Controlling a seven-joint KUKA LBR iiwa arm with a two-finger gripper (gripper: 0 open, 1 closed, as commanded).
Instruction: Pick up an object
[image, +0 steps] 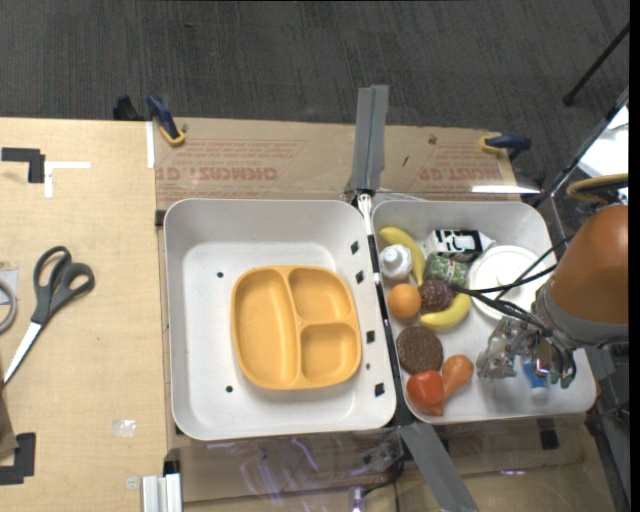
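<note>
Jaws (515, 362) low over right bin (560, 405), near its front right corner; cannot tell their state. Scissors (50, 290) lie on table (80, 400) at far left. Left bin (190, 330) holds yellow tray (297, 327). Right bin's left side: bananas (440, 310), orange (404, 301), tomato (425, 388), carrot (456, 371), white plate (500, 270). Nothing seen gripped.

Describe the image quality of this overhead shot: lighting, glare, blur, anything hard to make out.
Camera view: even, soft lighting with faint shadows inside the left bin; the white plate in the right bin is nearly blown out; glare streaks the bench's front edge below the bins; the gripper is a cluttered tangle of cables and hard to read; the scissors and yellow tray are sharp.
</note>
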